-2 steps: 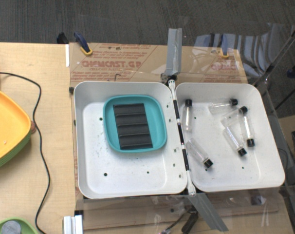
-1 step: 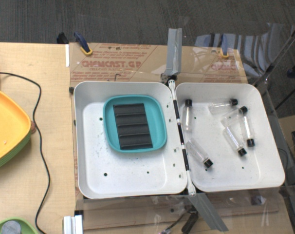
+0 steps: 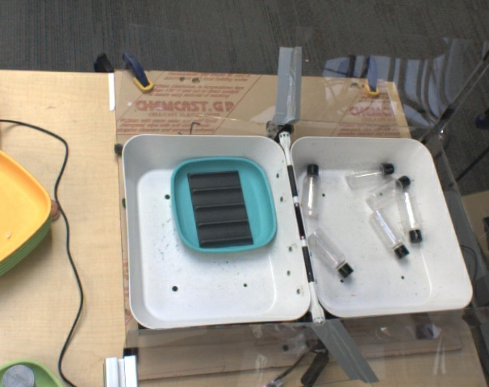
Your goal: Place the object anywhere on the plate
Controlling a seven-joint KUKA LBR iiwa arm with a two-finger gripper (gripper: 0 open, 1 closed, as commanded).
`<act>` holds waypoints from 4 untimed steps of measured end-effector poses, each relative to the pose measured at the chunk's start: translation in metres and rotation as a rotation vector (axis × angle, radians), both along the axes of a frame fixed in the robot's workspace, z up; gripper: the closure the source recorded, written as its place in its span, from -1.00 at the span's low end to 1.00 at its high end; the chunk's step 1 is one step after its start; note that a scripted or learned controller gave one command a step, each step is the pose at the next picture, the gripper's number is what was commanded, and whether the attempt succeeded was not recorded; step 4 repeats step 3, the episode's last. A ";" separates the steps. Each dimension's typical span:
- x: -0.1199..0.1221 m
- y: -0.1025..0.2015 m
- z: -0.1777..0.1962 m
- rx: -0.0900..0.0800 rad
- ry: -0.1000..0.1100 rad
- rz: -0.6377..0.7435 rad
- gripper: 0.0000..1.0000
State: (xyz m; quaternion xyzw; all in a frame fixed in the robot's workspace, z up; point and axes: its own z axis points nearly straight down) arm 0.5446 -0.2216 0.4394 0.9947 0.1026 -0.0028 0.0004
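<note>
Teal is the plate (image 3: 184, 210), a rounded-square dish sitting in the far half of the left bin (image 3: 148, 280). A black ribbed block (image 3: 220, 208) lies flat on its middle and covers most of the floor of the dish. Only a narrow strip of teal is bare around the block, so anything set down would have to land on that strip or on the ribs.

Over in the right bin (image 3: 438, 285), well apart from the plate, lie several clear tubes with black caps. One tube (image 3: 311, 190) lies just beside the left wall, and another (image 3: 332, 256) is slanted nearer the front. A third (image 3: 369, 176) is at the far side, and two more (image 3: 407, 210) (image 3: 387, 234) are close together toward the right. I judge that one of these is the thing to be moved (the task names no particular one). All lie on their sides, as round things settle on a flat floor, and none touches the plate. The task looks not yet begun.

As for the pincer, I cannot tell whether it is wide, narrow or holding anything.

A brown cardboard sheet (image 3: 196, 103) sits beneath both bins, likely to keep them level. A yellow dish (image 3: 10, 208) rests far left on the wooden bench (image 3: 83, 313).
</note>
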 end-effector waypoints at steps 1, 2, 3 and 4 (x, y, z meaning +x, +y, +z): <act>0.019 0.000 0.000 0.000 0.000 0.000 -1.00; 0.036 0.000 0.000 0.001 0.000 0.000 -1.00; 0.053 0.000 0.000 0.000 0.000 0.000 -1.00; 0.053 0.000 0.000 0.000 0.000 0.000 -1.00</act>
